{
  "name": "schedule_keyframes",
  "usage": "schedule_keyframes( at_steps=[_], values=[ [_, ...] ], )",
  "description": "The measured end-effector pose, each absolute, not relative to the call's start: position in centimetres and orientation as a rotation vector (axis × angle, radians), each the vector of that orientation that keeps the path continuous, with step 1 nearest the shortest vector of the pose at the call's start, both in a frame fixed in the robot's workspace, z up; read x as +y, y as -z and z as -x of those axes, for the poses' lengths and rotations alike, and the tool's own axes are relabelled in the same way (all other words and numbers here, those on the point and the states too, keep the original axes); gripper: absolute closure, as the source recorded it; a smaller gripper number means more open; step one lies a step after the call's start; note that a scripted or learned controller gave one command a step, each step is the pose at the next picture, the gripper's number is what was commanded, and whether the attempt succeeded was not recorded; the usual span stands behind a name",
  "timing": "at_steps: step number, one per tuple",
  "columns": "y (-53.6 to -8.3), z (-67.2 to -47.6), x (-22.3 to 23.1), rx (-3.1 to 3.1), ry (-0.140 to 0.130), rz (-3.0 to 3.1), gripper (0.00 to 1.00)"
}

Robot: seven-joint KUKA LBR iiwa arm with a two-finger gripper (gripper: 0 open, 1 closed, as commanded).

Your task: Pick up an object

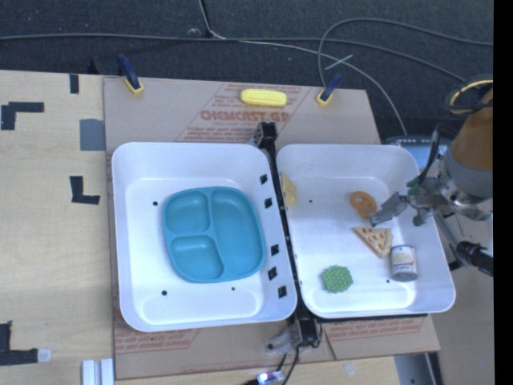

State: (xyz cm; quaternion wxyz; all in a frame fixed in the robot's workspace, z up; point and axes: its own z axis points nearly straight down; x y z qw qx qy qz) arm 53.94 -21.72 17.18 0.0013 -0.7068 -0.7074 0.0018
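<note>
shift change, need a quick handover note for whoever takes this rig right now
Gripper: over the right bin's right side, nothing seen held; open or shut can't be told.
Right bin holds an orange round piece, a waffle-like triangle, a small jar and a green ball.
Left bin holds a blue divided plate.
Done: no pick yet.
Left: grasp and lift one object; the orange piece lies nearest.

We see a divided plate in the left bin. In the right bin lie a cookie, a chip, a small jar and a ball.
</note>
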Motion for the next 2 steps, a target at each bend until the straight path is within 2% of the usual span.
schedule_keyframes(
  at_steps=[1, 2],
  values=[
    [-11.3, -54.7, -21.3, -2.222, -0.006, 2.217, 0.00],
    [-12.5, -54.7, -21.2, -2.224, -0.001, 2.216, 1.00]
  ],
)
